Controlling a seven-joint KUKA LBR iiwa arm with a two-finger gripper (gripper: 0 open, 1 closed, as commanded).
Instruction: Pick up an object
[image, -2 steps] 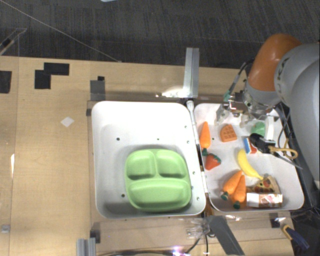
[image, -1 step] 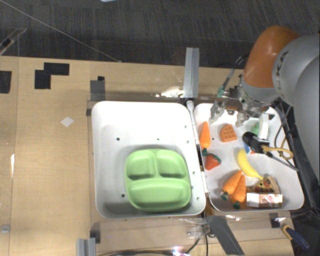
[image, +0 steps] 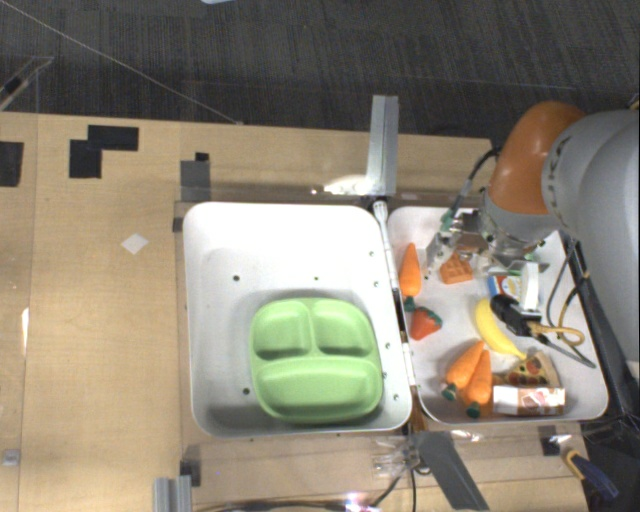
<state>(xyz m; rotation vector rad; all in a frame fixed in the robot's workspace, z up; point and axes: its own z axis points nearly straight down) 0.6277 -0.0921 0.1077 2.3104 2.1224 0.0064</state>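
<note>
In the right bin (image: 600, 400), at the right of the frame, lie several toy foods. A single orange carrot (image: 410, 271) lies nearly upright along the bin's left wall, with a red strawberry (image: 425, 323) just below it. A small orange block (image: 457, 270) sits near the bin's upper middle. A yellow banana (image: 493, 327) slants across the centre. Two carrots (image: 470, 374) lie side by side at the lower middle, beside a white and red carton (image: 528, 400) lying flat along the bottom edge.
</note>
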